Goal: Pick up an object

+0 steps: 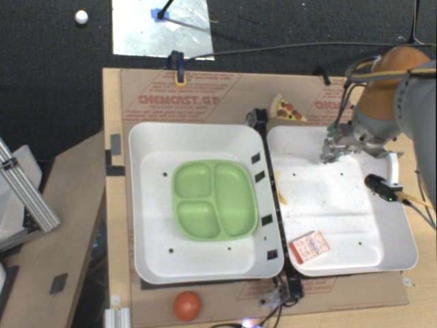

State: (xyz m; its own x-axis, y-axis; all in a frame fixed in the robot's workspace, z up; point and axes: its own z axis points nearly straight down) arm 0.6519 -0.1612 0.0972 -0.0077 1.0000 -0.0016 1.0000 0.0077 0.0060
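White plastic lies bare under our end effector (pixel 330 150), which hangs low over the far part of the right bin (pixel 403 248); we cannot tell its state from here. The nearest pickable thing is a red-and-white packet (pixel 309 246), well apart from the end effector toward the bin's near edge. We judge the step as reaching: travel across at height, centre over the flat packet, then descend straight. The green divided tray (pixel 214 199) sits in the left bin (pixel 147 203), beyond the divider.
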